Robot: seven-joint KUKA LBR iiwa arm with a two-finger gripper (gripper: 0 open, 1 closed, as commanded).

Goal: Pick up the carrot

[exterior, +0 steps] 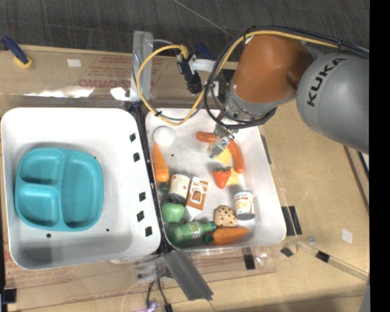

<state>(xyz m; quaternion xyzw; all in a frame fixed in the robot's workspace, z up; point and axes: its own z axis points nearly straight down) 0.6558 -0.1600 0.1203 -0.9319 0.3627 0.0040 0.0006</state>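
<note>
An orange carrot (160,164) lies lengthwise against the left wall of the right bin (270,174). A second carrot-like orange piece (231,235) rests along that bin's front wall. My gripper (217,147) hangs low over the bin's back half, under the orange wrist band. It is just above a yellow wedge (225,156) and a curved orange piece (237,158), right of a red sausage (206,136). The first carrot is about a hand's width to the gripper's left and apart from it. Nothing can be seen held.
The right bin also holds a white ball (162,135), a strawberry (221,177), a small can (179,186), a carton (197,194), a jar (244,203), a cookie (225,216) and green items (182,223). A teal divided plate (57,187) sits in the left bin. Cables (162,64) loop behind.
</note>
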